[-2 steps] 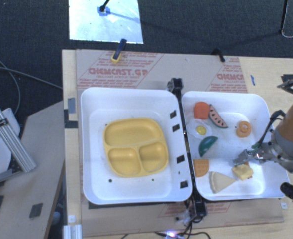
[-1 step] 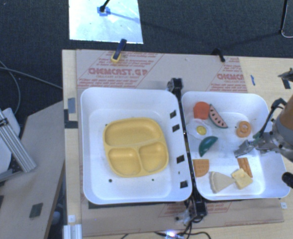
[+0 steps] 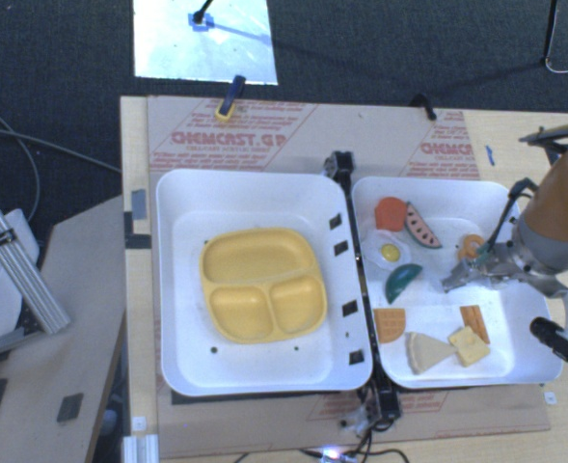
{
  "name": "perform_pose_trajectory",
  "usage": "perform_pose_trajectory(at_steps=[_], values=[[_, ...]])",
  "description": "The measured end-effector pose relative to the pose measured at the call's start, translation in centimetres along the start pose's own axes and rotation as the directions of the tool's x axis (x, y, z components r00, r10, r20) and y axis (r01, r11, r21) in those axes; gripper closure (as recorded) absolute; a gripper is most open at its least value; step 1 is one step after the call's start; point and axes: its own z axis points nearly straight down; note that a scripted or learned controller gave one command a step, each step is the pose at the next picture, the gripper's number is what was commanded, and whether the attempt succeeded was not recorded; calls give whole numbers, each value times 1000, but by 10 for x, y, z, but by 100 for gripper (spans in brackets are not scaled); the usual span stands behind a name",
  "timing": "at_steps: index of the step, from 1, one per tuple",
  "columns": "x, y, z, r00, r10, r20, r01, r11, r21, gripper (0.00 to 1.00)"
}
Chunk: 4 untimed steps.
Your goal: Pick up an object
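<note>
Pale wedge point(image 3: 428, 352) and yellow cheese block point(image 3: 471, 345) in right white bin point(image 3: 529, 360); metal fingers point(image 3: 454, 282) above, gap unreadable.

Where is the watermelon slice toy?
The red-and-green watermelon slice toy lies in the right white bin, near its far edge, just right of the round red-orange toy and above the dark green leaf-shaped toy.

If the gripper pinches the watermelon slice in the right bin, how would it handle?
The watermelon slice looks like a rigid toy, so probably stiff and light. It lies flat, so unlikely to roll. Its thin curved wedge may slip from the gripper.
</note>
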Motion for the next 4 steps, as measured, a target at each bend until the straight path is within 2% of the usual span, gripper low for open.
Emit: perform_pose_trajectory(at_steps=[1,2,3,4], values=[[-1,-63,0,1000,8,-2,-8,1000,7,0],[-1,-59,-12,1000,4,1,-4,1000,-1,100],[83,32,-101,1000,-9,1,9,1000,-12,100],[153,19,-213,1000,-7,-3,7,1000,-11,100]])
